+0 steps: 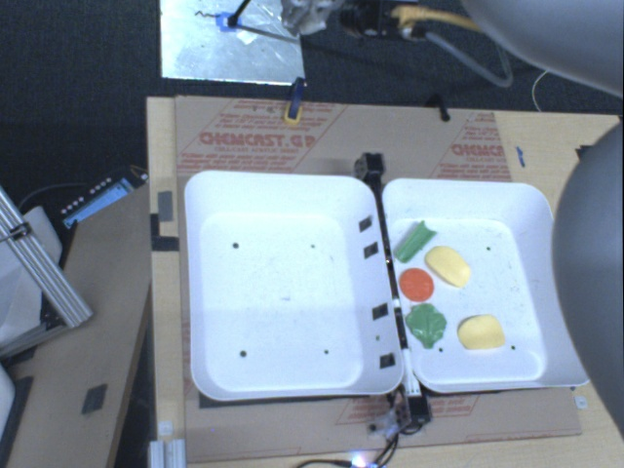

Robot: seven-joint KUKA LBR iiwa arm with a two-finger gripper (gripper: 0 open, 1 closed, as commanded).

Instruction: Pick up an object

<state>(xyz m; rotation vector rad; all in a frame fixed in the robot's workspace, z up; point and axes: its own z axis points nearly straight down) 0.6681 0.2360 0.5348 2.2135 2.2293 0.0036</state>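
The right bin [517, 213] holds several small toy foods near its left side. A green stick-shaped piece [413, 240] lies at the top, with a pale yellow lump [448, 265] just right of it. Below them sit an orange-red disc [417, 284], a green leafy piece [426, 325] and a second yellow lump [481, 331]. My gripper [310, 10] hangs high at the top of the view, blurred, far above and behind the bins and over none of the objects. The grey arm [546, 18] sweeps in from the upper right.
The left bin [210, 261] lies beside the right one, joined by a black clipped divider [382, 261]. Both rest on a cardboard sheet [253, 135]. A metal plate [224, 27] lies behind them, and an aluminium frame [39, 271] stands at the left.
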